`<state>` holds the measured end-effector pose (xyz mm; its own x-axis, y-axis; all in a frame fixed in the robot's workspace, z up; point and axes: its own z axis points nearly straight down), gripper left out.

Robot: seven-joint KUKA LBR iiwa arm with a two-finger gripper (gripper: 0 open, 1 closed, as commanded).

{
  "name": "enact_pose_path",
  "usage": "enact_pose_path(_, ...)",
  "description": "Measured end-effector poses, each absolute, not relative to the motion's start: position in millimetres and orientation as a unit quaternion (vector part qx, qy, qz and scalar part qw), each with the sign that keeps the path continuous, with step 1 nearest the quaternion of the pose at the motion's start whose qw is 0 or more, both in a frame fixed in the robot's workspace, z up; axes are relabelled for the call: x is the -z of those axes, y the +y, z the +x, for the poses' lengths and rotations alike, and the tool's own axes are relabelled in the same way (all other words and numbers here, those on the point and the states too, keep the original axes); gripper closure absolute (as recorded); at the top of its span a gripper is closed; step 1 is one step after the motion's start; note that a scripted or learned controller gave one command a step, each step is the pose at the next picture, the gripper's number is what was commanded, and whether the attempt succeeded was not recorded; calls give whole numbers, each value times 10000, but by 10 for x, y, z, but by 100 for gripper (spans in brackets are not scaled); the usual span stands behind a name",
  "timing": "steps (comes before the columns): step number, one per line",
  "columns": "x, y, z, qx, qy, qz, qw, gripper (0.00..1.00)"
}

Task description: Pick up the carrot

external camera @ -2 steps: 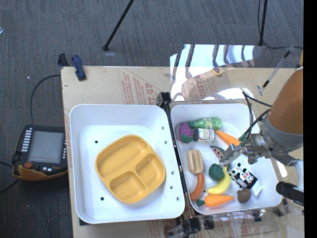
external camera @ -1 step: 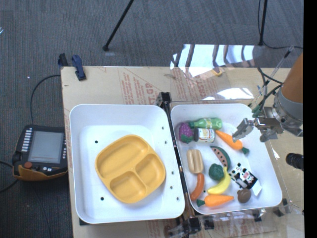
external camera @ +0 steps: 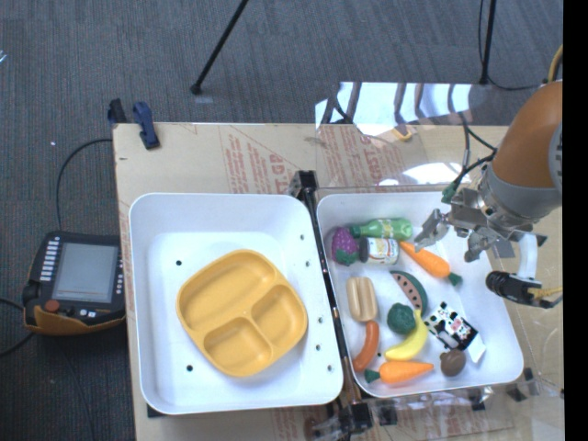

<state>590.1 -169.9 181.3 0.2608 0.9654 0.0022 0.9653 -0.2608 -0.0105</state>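
In the right bin (external camera: 501,324) lie two orange carrots with green tips. One carrot (external camera: 425,261) rests slantwise near the bin's upper right, and a fatter carrot (external camera: 405,372) sits at the front edge. My gripper (external camera: 453,240) hangs just above and to the right of the upper carrot, fingers spread open, one fingertip (external camera: 430,231) close over the carrot's upper end. Nothing is held between the fingers.
Around the upper carrot lie a green bottle (external camera: 386,228), a small jar (external camera: 381,250), purple grapes (external camera: 344,244) and a watermelon slice (external camera: 411,290). Broccoli (external camera: 401,318), a banana (external camera: 411,343), a cow-patterned carton (external camera: 451,327) and a sausage (external camera: 367,345) lie nearer the front. The left bin (external camera: 156,237) holds a yellow divided plate (external camera: 242,312).
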Motion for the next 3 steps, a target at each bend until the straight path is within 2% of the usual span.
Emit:
enact_pose_path(1,-850,-1999,6145,15,-6109,-7917,66,0)
enact_pose_path(2,-961,-2014,6140,-11,-6116,-7911,77,100)
enact_pose_path(3,-1580,-1518,5775,-5,-5503,-8350,38,100)
